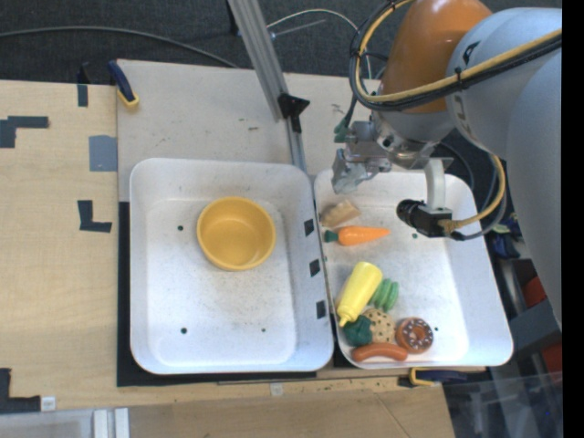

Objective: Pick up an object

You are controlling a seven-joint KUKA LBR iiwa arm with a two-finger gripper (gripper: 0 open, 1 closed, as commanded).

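Gripper (351, 179) poised at the far end of the right bin (474, 322), just above a tan bread piece (339, 213); whether it is open or shut I cannot tell.

Nearest candidates are that bread piece and the toy carrot (362, 235) just beside it, apart from the corn (358, 290), donut (415, 334) and sausage (381, 353) clustered nearer the camera. Best approach, I judge: descend straight over 1 isolated item, centred, avoiding the bin wall. The yellow bowl (236, 233) sits alone in the left bin (155, 327).
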